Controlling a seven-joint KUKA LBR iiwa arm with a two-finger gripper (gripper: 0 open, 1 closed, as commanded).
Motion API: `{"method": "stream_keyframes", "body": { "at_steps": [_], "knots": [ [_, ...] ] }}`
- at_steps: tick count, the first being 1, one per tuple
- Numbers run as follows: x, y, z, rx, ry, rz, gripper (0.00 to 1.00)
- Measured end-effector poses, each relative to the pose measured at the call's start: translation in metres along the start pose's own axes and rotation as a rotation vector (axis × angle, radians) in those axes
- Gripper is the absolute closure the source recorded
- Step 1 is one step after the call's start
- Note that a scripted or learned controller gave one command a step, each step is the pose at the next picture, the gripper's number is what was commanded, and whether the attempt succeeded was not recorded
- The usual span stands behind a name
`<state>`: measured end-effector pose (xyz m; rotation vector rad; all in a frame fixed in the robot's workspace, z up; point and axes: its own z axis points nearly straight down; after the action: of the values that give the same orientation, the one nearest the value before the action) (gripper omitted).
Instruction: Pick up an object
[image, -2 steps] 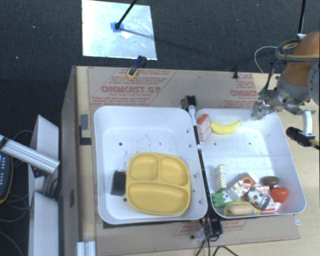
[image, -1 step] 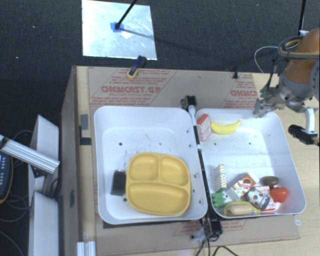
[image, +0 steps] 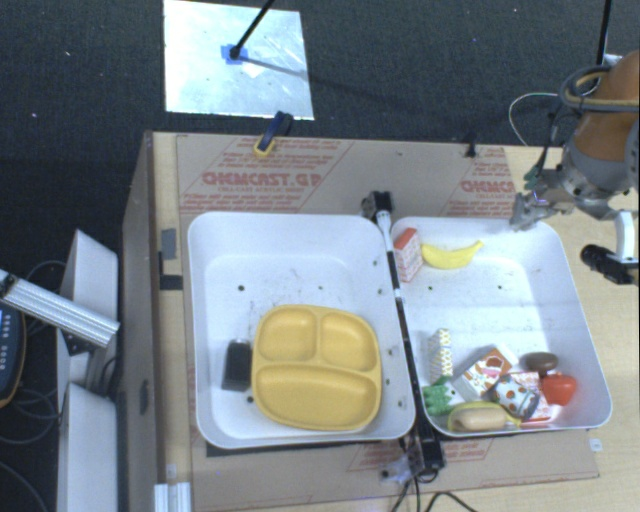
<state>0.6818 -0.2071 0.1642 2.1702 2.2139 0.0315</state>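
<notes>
The toy banana, judged light and rigid, is best gripped mid-curve; the gripper state cannot be told.

Divided plate in left bin; banana in right bin.

Taking the yellow three-compartment tray in the white left bin as landmark, a small black block lies just left of it, and the white right bin lies to its right. Up and to the right of the tray lie a red-and-white carton and a yellow banana. Right of the tray, in the near corner, are a green piece, a red piece and a brown one.
</notes>
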Motion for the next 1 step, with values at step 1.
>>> {"method": "stream_keyframes", "body": {
  "at_steps": [1],
  "knots": [
    [-0.0006, 0.0015, -0.0114, -0.004, -0.002, -0.002, 1.0]
  ]
}}
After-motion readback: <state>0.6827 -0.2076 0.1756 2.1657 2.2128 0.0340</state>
